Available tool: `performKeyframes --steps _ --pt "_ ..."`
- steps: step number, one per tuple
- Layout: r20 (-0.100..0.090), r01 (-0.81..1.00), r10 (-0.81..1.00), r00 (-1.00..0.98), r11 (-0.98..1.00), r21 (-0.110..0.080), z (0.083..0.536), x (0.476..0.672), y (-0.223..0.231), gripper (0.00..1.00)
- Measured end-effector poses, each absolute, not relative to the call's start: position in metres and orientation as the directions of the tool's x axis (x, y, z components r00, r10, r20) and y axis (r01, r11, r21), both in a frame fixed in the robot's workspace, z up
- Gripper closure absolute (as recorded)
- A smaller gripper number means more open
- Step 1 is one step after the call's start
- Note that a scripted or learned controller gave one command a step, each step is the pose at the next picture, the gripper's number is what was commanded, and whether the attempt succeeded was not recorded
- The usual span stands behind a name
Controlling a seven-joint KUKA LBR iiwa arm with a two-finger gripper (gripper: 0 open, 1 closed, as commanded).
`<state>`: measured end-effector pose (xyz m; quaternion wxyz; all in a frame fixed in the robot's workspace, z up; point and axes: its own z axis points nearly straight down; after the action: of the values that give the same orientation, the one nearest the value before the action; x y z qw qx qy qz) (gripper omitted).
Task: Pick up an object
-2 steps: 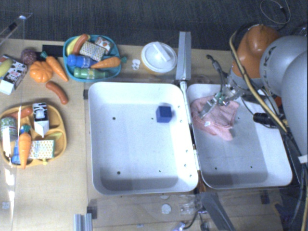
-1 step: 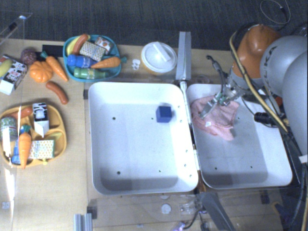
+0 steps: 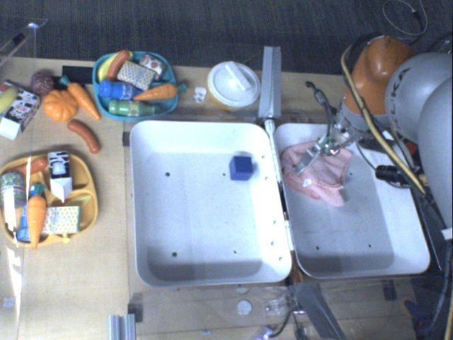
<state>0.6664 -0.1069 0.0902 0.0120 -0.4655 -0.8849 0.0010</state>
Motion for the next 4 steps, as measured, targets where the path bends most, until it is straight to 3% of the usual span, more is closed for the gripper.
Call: performKeyframes --steps 2,3,4 --pt "0.005 0.814 0.814 -0.581 0.581 -0.019 0.090 0.665 -0.102 0.00" --pt "0.021 0.796 0.796 -0.605 0.605 -0.013 0.090 0.666 -0.110 0.00" --pt "0.003 0.802 0.802 -0.598 0.598 0.005 0.091 0.659 -0.135 0.00"
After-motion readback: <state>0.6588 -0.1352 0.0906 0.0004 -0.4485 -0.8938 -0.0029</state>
